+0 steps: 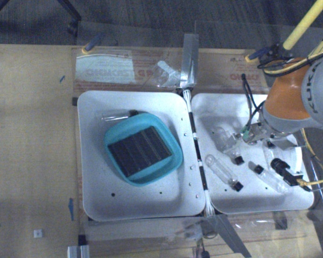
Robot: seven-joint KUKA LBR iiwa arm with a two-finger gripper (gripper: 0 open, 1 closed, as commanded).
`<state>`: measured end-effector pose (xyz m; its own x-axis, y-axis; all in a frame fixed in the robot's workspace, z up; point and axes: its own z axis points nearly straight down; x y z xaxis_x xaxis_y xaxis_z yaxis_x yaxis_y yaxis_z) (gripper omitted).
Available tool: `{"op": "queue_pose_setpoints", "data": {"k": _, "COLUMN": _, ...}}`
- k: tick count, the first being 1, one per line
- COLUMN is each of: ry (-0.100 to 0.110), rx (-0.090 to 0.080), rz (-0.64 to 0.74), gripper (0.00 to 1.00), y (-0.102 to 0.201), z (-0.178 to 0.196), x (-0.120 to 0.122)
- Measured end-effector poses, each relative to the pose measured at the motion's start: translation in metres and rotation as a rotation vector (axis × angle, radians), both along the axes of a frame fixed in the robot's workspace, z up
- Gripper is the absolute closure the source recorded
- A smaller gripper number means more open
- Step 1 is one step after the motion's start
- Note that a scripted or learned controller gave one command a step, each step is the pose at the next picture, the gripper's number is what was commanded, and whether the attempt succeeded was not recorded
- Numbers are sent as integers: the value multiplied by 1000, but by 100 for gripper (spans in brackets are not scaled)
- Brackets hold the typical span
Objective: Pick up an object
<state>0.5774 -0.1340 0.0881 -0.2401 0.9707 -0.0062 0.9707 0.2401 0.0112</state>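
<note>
gripper (246, 137) above clear tube (222, 171) (apart)

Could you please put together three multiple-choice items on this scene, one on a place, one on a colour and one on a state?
1. Where does the teal square container with the dark ribbed panel lie?
A. left white bin
B. right white bin
C. bare bench

2. What colour is the band above the arm's wrist?
A. green
B. orange
C. blue

3. How does the clear tube with a black cap rest?
A. standing upright
B. lying flat on the bin floor
C. propped on the rim

Answers: 1 A, it sits on the left bin; 2 B, the band is orange; 3 B, the tube lies flat in the right bin.
</note>
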Motion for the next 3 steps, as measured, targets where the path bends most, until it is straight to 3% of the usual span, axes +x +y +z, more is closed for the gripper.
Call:
{"op": "queue_pose_setpoints", "data": {"k": 1, "ry": 0, "rx": 2, "rz": -8, "gripper": 0, "y": 6, "z": 0, "x": -27}}
{"op": "queue_pose_setpoints", "data": {"k": 2, "ry": 1, "rx": 0, "rz": -11, "gripper": 0, "y": 24, "z": 0, "x": -6}}
{"op": "queue_pose_setpoints", "data": {"k": 3, "ry": 0, "rx": 4, "rz": -29, "gripper": 0, "y": 23, "z": 0, "x": -47}}
